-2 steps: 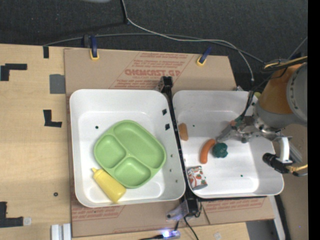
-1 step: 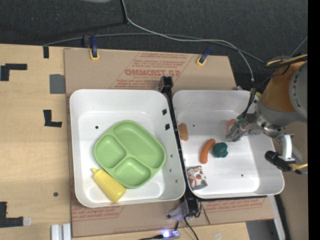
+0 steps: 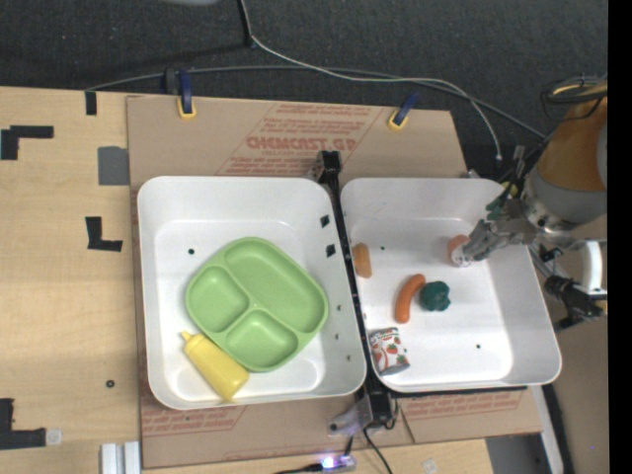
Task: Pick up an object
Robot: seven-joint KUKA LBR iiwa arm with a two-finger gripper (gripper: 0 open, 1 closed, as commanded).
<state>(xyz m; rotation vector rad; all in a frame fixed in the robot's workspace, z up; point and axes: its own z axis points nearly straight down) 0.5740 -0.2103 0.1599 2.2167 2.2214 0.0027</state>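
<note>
Since nothing is seen lifted clear of either bin, the pick looks not yet done. Going from the left, the left bin (image 3: 158,265) holds a green divided plate (image 3: 257,302) lying flat, and a yellow mustard bottle (image 3: 212,363) on its side just beside the plate's lower-left edge, its long axis slanting from upper left to lower right with the narrower end toward the upper left.

Across the divider, the right bin (image 3: 513,354) holds several small things. A short orange sausage piece (image 3: 362,260) lies near the bin's left wall, its long axis nearly up-and-down in the view. Lower, at the front-left corner, a small printed packet (image 3: 389,351) sits slightly tilted. Near the middle, an orange hot dog (image 3: 408,297) lies with its long axis running from upper right to lower left, and a dark green lump (image 3: 435,296) sits just beside it on its right, close to touching.

Further right, a small pinkish object (image 3: 459,250) lies on the bin floor, too small to name or to read an axis. The gripper (image 3: 479,245) is low right at it, coming in from the right. Whether the pincer stands apart or is closed on that piece I cannot tell. I judge the grasp is at hand; closing, if still needed, and lifting remain.
</note>
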